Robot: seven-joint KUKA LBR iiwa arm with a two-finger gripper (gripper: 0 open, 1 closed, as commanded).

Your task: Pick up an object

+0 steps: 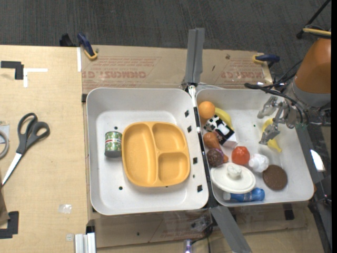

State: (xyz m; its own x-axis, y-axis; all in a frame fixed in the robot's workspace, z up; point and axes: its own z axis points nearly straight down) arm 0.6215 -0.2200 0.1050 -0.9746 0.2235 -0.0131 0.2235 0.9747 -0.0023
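Note:
My gripper [273, 124] hangs over the right part of the right bin [300, 194], the grey arm with its orange band coming in from the right. A small yellow object [272, 137] lies directly under the gripper's tip; whether it is gripped I cannot make out. To its left, in the same bin, are an orange [206, 110], a yellow banana-like piece [225, 115], a black-and-white checkered item [217, 126], a red ball [240, 154], a white crumpled object [258, 162] and a brown disc [275, 177].
A white lidded dish [233, 178] and a blue bottle [248, 195] sit at the right bin's front. The left bin [97, 194] holds a yellow divided plate [156, 153] and a green can [112, 144]. Scissors [23, 136] lie on the bench at far left.

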